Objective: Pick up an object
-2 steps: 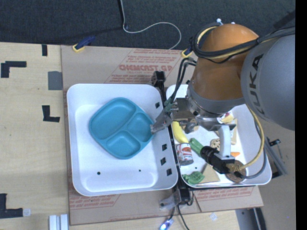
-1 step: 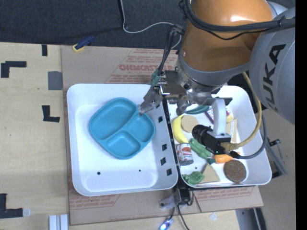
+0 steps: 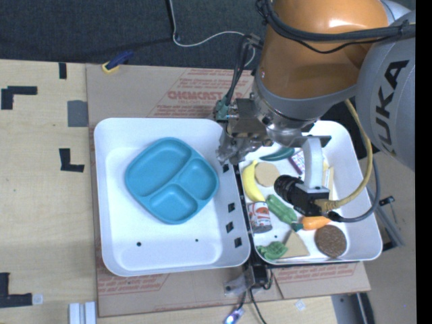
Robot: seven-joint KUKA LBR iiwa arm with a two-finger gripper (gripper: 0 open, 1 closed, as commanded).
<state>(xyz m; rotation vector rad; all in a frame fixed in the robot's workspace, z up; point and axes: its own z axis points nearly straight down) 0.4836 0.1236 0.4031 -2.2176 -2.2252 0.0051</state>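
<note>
While the grey arm (image 3: 378, 79) with its orange band (image 3: 317, 32) leans in over the right bin (image 3: 361, 245), the end effector (image 3: 237, 135) hangs at that bin's upper left corner, right by the wall it shares with the left bin (image 3: 115, 248); whether it is open or closed cannot be told, and nothing shows in its grip. Just below and right of it lies a yellow banana (image 3: 251, 183). Further down lie a small can (image 3: 260, 217), a green piece (image 3: 282, 208), an orange carrot (image 3: 314, 223), a brown round disc (image 3: 331, 241) and a leafy green item (image 3: 273, 250). A blue divided plate (image 3: 171, 180) rests in the left bin, apart from the end effector, on the cardboard-covered worktop (image 3: 135, 93).
</note>
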